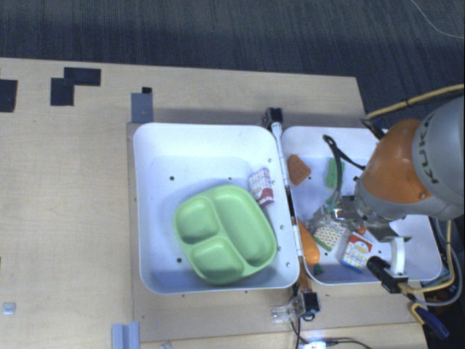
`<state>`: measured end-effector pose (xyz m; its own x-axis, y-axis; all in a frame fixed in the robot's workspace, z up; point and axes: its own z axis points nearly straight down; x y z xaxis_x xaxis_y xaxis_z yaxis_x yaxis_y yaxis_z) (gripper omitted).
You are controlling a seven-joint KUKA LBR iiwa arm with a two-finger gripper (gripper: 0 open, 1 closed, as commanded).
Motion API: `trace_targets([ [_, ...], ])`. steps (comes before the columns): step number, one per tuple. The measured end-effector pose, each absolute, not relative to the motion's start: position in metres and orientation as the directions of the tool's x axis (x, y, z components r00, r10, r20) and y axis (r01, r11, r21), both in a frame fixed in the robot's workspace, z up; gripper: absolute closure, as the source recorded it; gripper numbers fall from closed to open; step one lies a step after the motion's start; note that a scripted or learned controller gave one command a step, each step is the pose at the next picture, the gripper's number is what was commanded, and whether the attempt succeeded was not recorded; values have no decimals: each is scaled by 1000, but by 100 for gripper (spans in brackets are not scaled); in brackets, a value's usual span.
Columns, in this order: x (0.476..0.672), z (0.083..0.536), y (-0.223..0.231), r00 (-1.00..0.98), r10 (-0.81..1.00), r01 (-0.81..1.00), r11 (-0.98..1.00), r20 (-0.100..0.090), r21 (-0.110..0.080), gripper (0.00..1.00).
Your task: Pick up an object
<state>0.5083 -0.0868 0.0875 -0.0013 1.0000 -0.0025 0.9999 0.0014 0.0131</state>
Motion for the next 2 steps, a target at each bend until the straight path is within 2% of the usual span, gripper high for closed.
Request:
trace_targets([
  [1, 510, 98, -87, -3, 1000, 1000, 3, -3, 18, 100],
  [2, 580, 185, -35, -5, 1000, 1000, 5, 1, 4, 100],
])
